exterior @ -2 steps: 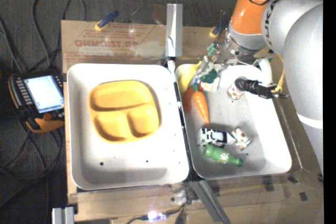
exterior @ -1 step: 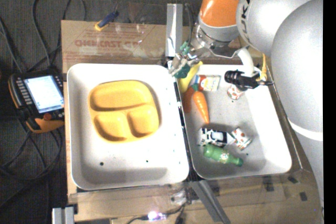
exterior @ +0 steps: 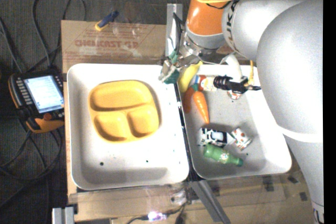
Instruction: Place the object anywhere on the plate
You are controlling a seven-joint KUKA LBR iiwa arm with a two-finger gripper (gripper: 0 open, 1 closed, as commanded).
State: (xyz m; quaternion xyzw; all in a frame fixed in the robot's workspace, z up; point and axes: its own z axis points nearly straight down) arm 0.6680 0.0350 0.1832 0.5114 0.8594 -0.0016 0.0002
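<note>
Presently, arm: reaching from the right, wrist above the bins' shared rim.
Gripper (exterior: 170,68): beside banana (exterior: 188,77).
Fingers: state unclear; cannot tell.
Plate (exterior: 124,110): in left bin (exterior: 79,165).

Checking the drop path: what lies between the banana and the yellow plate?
In the camera view, just the bins' adjoining white rims and bare bin floor separate banana from plate.

Yellow plate (exterior: 125,110) (orange carrot (exterior: 201,105))

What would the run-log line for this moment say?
gripper: at bins' divider, beside banana | yellow plate: left bin, nothing on it | carrot, green bottle: right bin | placement: not done
</note>
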